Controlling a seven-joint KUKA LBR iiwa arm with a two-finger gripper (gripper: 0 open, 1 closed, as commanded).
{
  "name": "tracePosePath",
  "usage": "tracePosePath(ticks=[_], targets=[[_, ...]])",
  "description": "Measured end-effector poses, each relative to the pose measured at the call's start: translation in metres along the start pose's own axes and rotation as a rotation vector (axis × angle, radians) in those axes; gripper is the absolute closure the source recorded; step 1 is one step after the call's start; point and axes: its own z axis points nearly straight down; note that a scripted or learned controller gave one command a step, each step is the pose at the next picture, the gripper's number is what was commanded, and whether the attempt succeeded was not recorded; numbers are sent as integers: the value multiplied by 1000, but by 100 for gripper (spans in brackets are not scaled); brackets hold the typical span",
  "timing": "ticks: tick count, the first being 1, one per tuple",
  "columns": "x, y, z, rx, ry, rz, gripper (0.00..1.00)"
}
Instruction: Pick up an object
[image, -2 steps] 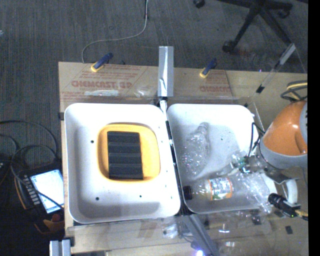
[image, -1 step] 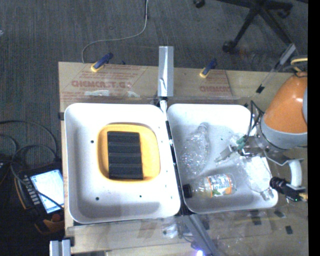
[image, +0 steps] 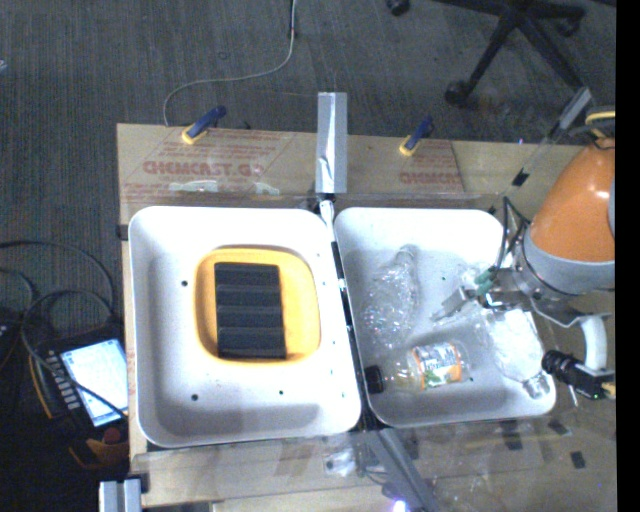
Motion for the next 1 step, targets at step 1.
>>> tracePosePath(ticks=[1], targets=[[1,1,-8,0,1,-2,100]])
